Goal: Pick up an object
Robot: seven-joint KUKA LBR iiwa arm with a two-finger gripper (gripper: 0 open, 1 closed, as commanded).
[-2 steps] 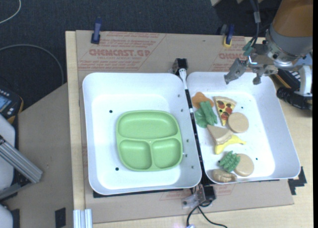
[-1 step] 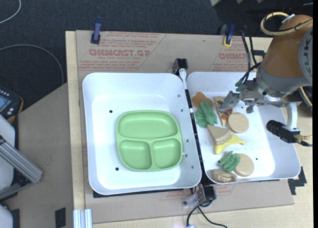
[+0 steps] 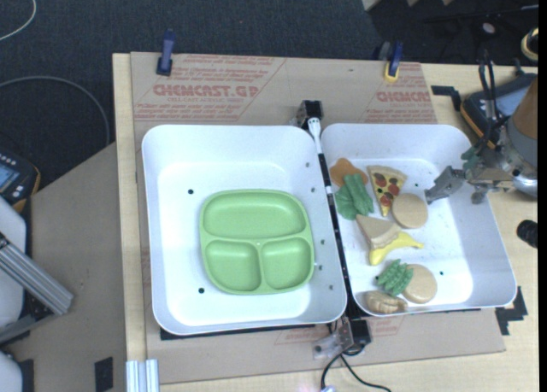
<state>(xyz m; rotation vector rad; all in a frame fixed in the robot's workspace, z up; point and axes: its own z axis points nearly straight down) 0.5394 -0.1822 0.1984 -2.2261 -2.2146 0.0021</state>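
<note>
The right bin [image 3: 479, 254] holds several toy foods along its left side: a pizza slice [image 3: 388, 184], a green leafy piece [image 3: 353, 196], an orange piece [image 3: 344, 168], a round tan cookie [image 3: 411, 211], a beige wedge [image 3: 375, 228], a yellow banana [image 3: 395, 248], a small green broccoli [image 3: 394, 276], a second tan round [image 3: 420, 284] and a bread piece [image 3: 382, 301]. My gripper [image 3: 455, 195] hangs over the bin's upper right part, just right of the cookie. It is open, with nothing between its fingers.
The left bin [image 3: 171, 177] holds a green divided plate [image 3: 256, 241]. A black divider [image 3: 325, 185] runs between the bins. Blue clamps [image 3: 166, 53] sit at the board's far edge. The right bin's right half is bare white floor.
</note>
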